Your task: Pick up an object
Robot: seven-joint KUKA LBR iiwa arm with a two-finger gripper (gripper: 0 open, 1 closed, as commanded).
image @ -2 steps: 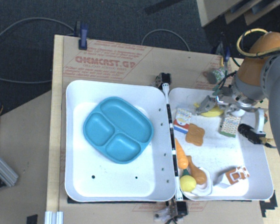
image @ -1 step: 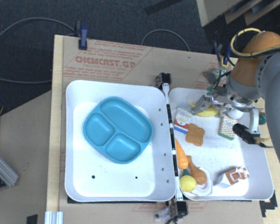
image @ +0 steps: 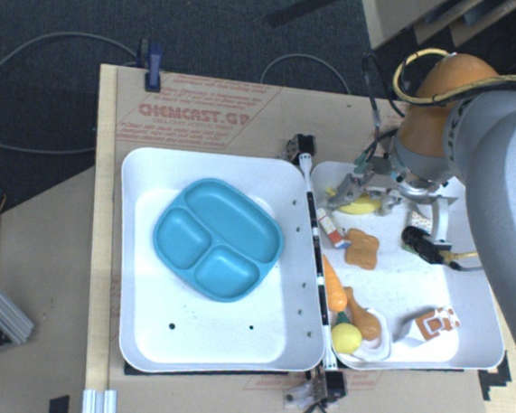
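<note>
Nearest the camera, well on the near side of the hand (image: 368,192), a yellow ball (image: 346,338) sits at the near corner of the right bin (image: 468,308). It touches a brown lump (image: 367,323), and both rest against a small white dish (image: 378,351). Off to the side of these, towards the arm, a little orange-and-white toy house (image: 434,324) stands apart on the bin floor. An orange carrot (image: 333,285) lies along the wall between the two bins, its far tip pointing roughly towards the hand.

Across that wall from the hand, a blue divided plate (image: 218,240) lies flat in the left bin (image: 140,303).

Closer to the hand, a tan biscuit-shaped piece (image: 361,248) lies just on its near side. A small red-and-white item (image: 329,226) sits beside it at the dividing wall.

The yellow piece (image: 358,205) lies directly beneath the hand, at the far end of the right bin, partly covered by it. Whether the hand is touching it is unclear. Nor can I tell if the hand is released or clenched.

Beyond the hand, the orange band (image: 436,100) rises into the grey arm (image: 506,180), above the bench (image: 203,114).
</note>
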